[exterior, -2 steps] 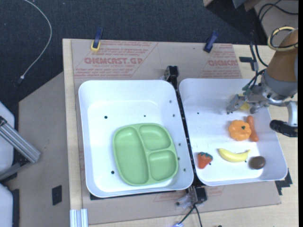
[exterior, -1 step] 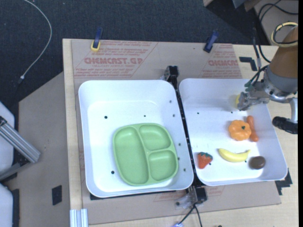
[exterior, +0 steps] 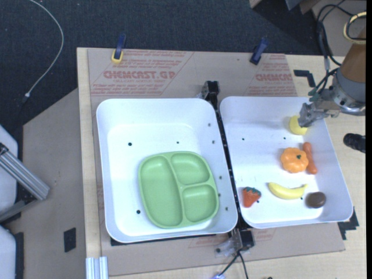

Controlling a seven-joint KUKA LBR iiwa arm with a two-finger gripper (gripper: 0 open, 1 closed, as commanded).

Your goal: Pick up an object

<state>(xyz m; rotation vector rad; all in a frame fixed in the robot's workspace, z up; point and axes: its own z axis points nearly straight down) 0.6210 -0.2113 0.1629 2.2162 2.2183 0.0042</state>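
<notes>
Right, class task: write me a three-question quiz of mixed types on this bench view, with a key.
1. True or false: the green divided plate lies in the left bin.
2. Which item lies nearest the gripper? A) strawberry B) yellow lemon-like piece C) banana
3. Fill in: the carrot lies against the ____.

Key
1. True.
2. B; whether the gripper holds it cannot be told.
3. Orange pumpkin, in the right bin.
</notes>
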